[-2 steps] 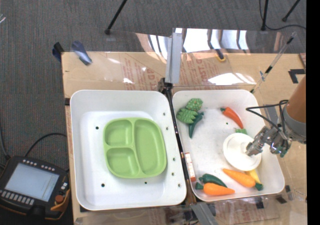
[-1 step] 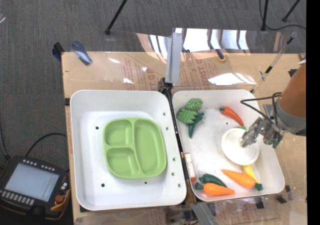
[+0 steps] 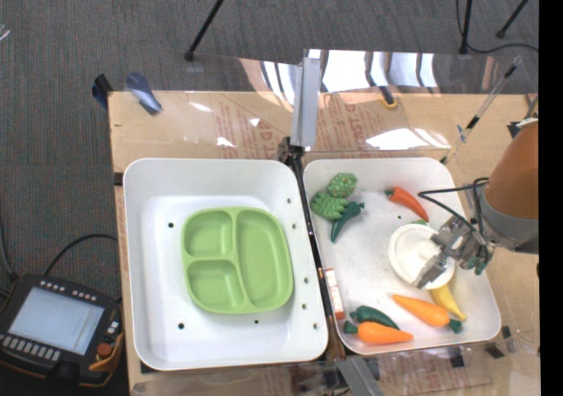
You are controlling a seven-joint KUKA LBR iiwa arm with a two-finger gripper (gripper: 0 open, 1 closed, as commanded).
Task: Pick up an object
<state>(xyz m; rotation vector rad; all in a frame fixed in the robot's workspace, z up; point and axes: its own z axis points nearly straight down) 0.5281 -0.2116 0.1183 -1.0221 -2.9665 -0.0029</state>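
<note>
- Lowest in the frame, along the front wall of the right bin, lie two carrots: one with a dark green top, and a second carrot just right of it, slanting toward the lower right corner.
- Beside that second carrot, a yellow banana curves close to the bin's right wall, leaving little room there.
- Just above the banana, the gripper hangs over a round white bowl; its fingers look slightly spread and touch the bowl's right rim, with nothing between them.
- Bare white floor lies left of the bowl, in the middle of this bin.
- Left of centre, a smooth green plate with three compartments sits in the left bin, with open floor on every side.
- Farther up in the right bin, a third carrot lies near the back, and bumpy green vegetables cluster by the dividing wall.
</note>
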